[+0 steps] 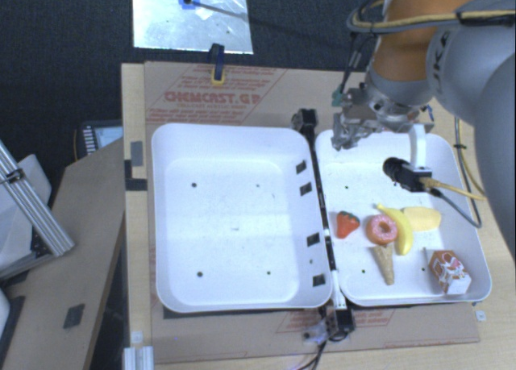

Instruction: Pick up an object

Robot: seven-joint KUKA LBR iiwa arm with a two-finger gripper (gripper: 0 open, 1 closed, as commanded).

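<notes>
Arm [451, 46]: grey KUKA with orange band, reaching in from the upper right of the frame.
Left bin [234, 215]: white, centre-left.
Right bin [355, 175]: white, lower right, carrying the toy foods.
Gripper [345, 136]: poised over the upper left corner of the right bin, nothing seen between its fingers; spread or closed, cannot tell.
Banana [403, 227]: yellow, mid-bin, touching the doughnut.
Lemon [422, 217]: just right of the banana.
Doughnut [381, 230]: pink-iced.
Ice-cream cone [384, 263]: below the doughnut.
Cake slice [449, 272]: lower right corner.
Strawberry [347, 224]: left of the doughnut.
</notes>
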